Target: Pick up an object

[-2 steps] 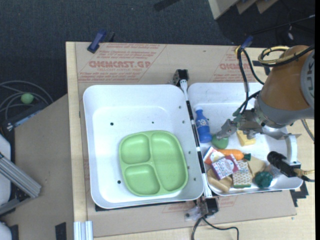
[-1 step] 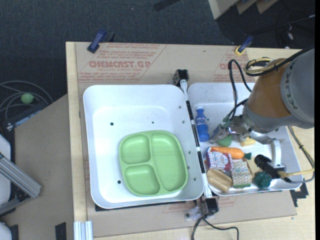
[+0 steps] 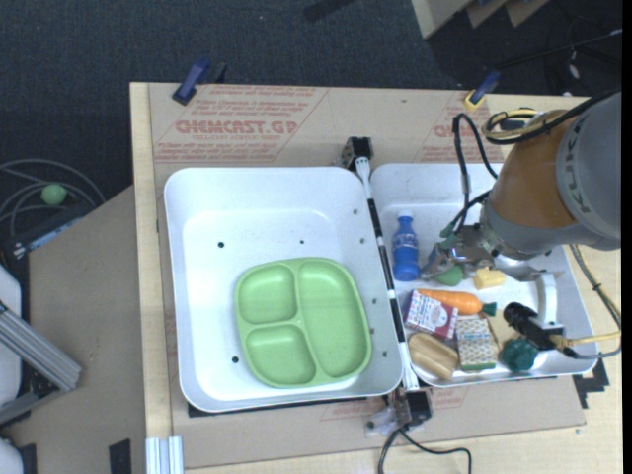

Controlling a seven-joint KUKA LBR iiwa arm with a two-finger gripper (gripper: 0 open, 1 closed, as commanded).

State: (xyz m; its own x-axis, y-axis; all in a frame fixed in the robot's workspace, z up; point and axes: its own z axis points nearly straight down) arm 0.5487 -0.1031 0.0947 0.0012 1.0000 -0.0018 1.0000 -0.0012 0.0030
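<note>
Brown table (image 3: pixel 247 117) carries two white bins side by side. Of these, the left bin (image 3: pixel 197 225) holds a green divided plate (image 3: pixel 301 322) toward its 6 o'clock. A grey arm (image 3: pixel 538 186) reaches over the right bin (image 3: pixel 415 181), with its hand (image 3: pixel 456 255) above the bin's middle; whether it is open or closed I cannot tell. A blue bottle (image 3: pixel 405 248) lies at the hand's 9 o'clock and an orange carrot (image 3: pixel 452 301) at its 6 o'clock.
</note>
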